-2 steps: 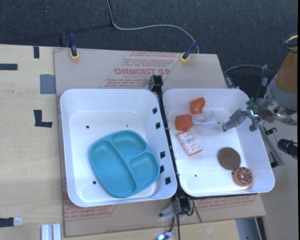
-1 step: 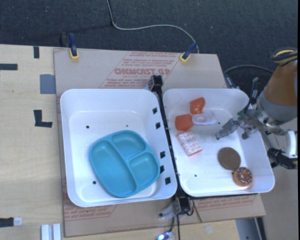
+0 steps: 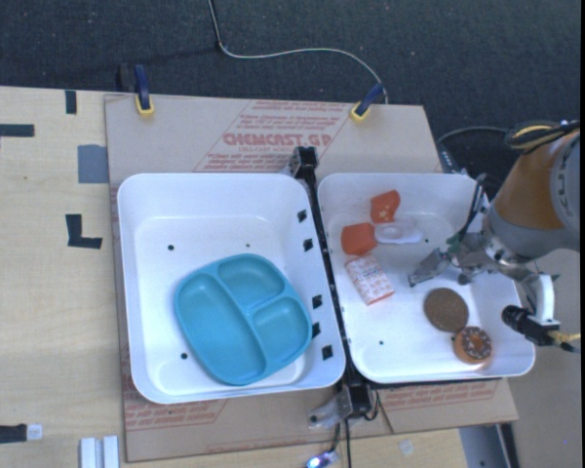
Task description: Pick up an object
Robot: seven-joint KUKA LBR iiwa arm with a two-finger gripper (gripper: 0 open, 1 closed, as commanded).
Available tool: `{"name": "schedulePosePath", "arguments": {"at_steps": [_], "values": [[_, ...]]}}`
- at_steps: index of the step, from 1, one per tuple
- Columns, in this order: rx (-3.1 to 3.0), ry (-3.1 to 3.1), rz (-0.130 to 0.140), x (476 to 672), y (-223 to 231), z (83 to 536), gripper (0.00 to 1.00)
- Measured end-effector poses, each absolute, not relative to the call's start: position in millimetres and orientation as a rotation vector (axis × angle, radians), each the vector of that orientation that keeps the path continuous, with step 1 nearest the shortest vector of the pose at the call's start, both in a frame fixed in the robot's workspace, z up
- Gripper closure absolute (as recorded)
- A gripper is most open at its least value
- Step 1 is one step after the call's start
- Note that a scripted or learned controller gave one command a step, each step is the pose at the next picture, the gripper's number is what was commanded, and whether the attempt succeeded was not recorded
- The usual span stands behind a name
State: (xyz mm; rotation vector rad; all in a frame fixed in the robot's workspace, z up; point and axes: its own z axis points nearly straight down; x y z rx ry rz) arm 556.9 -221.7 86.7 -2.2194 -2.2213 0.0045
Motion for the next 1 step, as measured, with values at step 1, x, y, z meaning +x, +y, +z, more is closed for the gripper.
{"name": "schedulePosePath", "arguments": {"at_steps": [1], "values": [[-2.220,-2.224,0.002,558.1,-221.5,100.5,1.00]]}}
